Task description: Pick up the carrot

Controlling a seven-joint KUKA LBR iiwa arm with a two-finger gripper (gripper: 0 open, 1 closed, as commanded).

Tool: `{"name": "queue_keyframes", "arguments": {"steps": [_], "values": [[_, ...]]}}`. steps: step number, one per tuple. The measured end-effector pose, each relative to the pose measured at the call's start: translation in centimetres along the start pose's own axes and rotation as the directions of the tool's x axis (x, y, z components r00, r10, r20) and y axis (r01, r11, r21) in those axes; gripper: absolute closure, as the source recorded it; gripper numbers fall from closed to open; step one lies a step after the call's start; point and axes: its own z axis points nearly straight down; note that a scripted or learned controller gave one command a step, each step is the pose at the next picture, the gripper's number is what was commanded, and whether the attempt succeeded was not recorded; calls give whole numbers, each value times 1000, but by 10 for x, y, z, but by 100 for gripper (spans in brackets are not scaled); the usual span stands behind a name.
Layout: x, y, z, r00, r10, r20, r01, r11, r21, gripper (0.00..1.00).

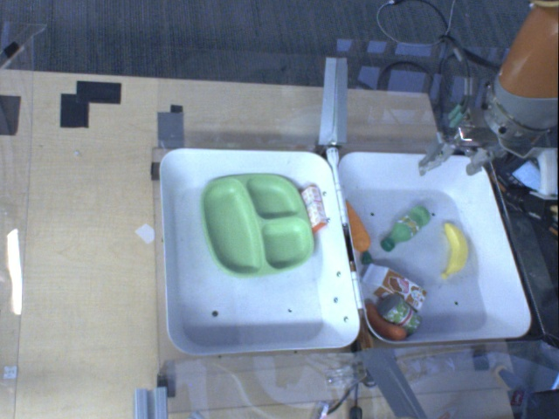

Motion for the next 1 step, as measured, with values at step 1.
{"name": "queue_keyframes", "arguments": {"steps": [1], "values": [[61,-36,69,956,292,-1,-292,956,1,0]]}}
